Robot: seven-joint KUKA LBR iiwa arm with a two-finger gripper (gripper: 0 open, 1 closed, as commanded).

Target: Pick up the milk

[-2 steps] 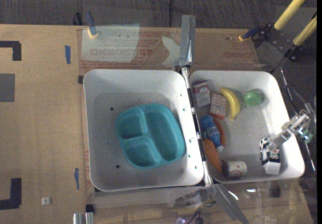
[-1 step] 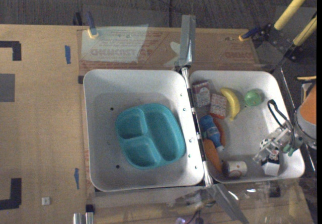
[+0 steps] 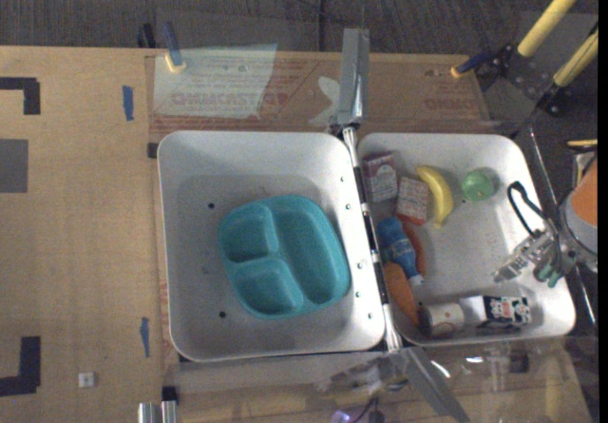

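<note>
Milk (image 3: 503,310) lies on its side at the lower right corner of the right bin (image 3: 475,147), not yet lifted. End effector (image 3: 532,261) hovers just above-right of it, empty; finger spread cannot be told. Grasp and lift remain.

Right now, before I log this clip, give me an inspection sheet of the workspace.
Surface: two white bins, left bin, right bin, on a cardboard-covered bench.
Job's things: milk carton, cow-patterned, lying at right bin's front edge.
Clutter: teal divided tray in left bin; banana, green ball, blue bottle, can, two small cartons in right bin.
Grippers: gripper over right bin's right side, above the milk carton.
Cables: black loop near gripper.
Surroundings: dark floor, yellow poles.
</note>
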